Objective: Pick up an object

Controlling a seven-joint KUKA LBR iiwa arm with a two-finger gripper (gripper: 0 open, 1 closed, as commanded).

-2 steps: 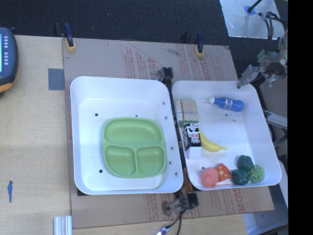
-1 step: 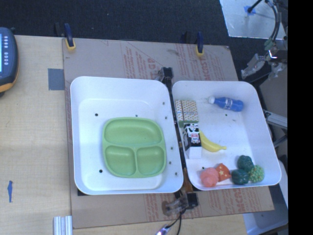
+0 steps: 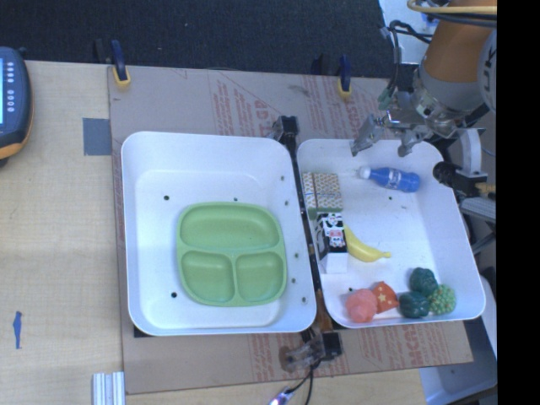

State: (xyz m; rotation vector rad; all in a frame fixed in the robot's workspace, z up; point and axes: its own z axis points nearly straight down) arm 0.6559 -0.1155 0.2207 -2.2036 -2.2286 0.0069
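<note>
Place: robotics lab
Worktop [image 3: 59,226]: cardboard sheet [image 3: 211,99] held by clamps [image 3: 121,66]
Bins: two white bins [image 3: 139,226] fixed side by side
Arm [image 3: 456,49]: industrial, grey and orange

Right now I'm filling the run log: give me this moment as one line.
pincer open, holding nothing | over right bin far edge | blue bottle just below it | green tray in left bin

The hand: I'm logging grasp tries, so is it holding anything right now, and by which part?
Nothing is held. The hand hangs open above the right bin's far edge, with no object between its fingers; the blue bottle lies apart, below it.
</note>
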